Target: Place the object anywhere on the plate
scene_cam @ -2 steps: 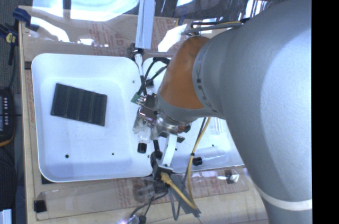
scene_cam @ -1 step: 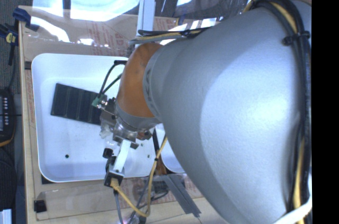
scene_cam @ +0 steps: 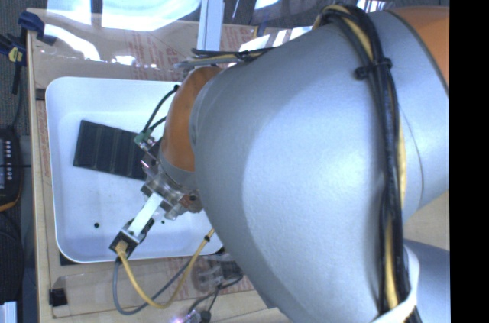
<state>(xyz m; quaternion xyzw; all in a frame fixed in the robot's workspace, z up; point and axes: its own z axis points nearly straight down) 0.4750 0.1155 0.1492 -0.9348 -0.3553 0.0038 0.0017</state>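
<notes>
A dark ribbed panel (scene_cam: pixel 108 150), flat, rectangular and nearly black with fine parallel grooves across its top, lies on the floor of the left white bin (scene_cam: pixel 55 161). It sits in the far-left part of the bin, tilted a little out of square with the bin's walls, and its right end runs under the arm's wrist. A small black speck (scene_cam: pixel 97 224) lies on the bare white floor nearer the camera, well apart from the panel.

The grey arm (scene_cam: pixel 321 161) bulks over the right side of the scene, and its orange band (scene_cam: pixel 179 134) hangs above the bin. The gripper (scene_cam: pixel 158 190) is over the bin's right half, just beside the panel's right end. I cannot tell whether it is released or clenched, nor whether it touches the panel. The bin rests on the desk (scene_cam: pixel 76 291).
</notes>
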